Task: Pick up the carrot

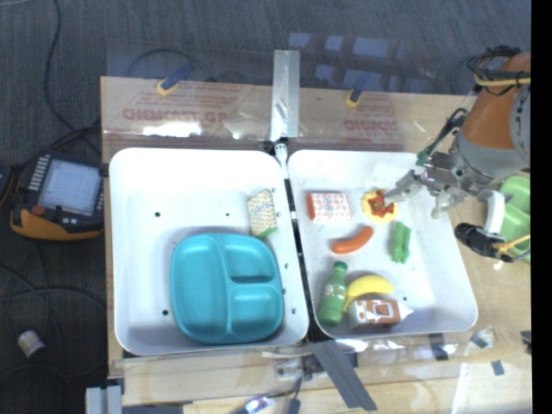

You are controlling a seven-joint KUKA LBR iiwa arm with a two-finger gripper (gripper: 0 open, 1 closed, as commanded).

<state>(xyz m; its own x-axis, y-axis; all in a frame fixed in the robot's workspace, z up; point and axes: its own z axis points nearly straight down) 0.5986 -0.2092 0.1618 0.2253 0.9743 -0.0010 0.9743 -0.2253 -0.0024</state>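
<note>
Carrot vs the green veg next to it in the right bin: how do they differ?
Colour: the carrot is orange, the green vegetable green. Pose: the carrot lies slanted, nearly crosswise; the green vegetable lies roughly up-down in the camera view. Position: the carrot sits nearer the bin divider, the green vegetable nearer the gripper side. Both are small, elongated, lying flat in the right bin.

Bench (pixel 198 110): light wooden top with red printed lettering along the 12 o'clock strip. Two blue tape pieces there, one at 11 o'clock (pixel 170 82), one at 1 o'clock (pixel 352 98). A metal strip (pixel 285 93) runs from 12 o'clock down to where the bins meet. Left bin (pixel 138 188) and right bin (pixel 448 266) sit directly on the top, side by side, edges touching at centre. More metal brackets (pixel 345 378) along the 6 o'clock edge.
</note>
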